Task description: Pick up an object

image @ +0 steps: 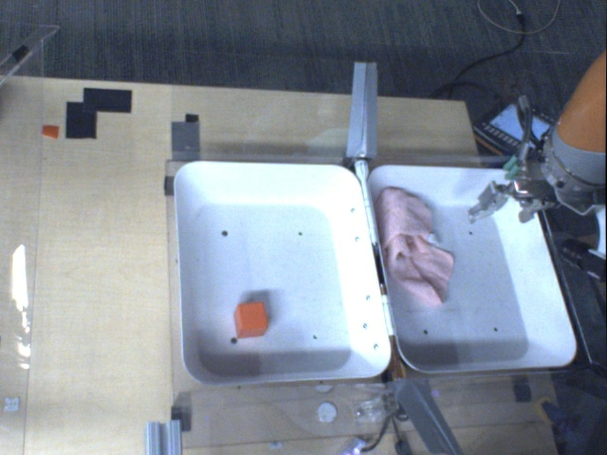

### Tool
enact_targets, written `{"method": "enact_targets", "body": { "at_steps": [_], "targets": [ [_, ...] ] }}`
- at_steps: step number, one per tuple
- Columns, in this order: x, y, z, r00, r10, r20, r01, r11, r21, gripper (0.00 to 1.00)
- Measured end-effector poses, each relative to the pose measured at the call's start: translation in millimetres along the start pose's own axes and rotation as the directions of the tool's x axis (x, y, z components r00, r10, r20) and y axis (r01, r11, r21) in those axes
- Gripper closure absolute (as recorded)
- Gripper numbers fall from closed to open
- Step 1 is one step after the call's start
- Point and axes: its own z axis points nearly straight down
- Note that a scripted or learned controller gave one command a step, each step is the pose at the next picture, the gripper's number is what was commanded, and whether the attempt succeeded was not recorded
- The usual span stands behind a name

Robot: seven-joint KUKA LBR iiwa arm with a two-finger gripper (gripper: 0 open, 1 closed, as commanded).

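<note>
Arm poised over the right bin, cloth and cube untouched.

We see the gripper above the right bin's far right corner, its two fingers spread apart and grasping nothing. A crumpled pink cloth lies along that bin's left edge. A small orange cube sits toward the left bin's near left corner.

bench: light wood | on it: 2 white bins, touching, side by side
</note>
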Motion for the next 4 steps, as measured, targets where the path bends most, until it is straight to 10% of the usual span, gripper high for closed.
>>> {"method": "enact_targets", "body": {
  "at_steps": [1,2,3,4],
  "targets": [
    [25,-7,33,0.995,-0.096,0.0,0.096,0.995,-0.002,0.0],
    [31,-27,53,0.995,0.098,-0.001,-0.098,0.995,-0.001,0.0],
    [19,-41,-1,0.99,0.141,0.001,-0.141,0.99,-0.004,0.0],
    [39,18,105,0.999,0.049,0.0,-0.049,0.999,-0.001,0.0]
  ]
}}
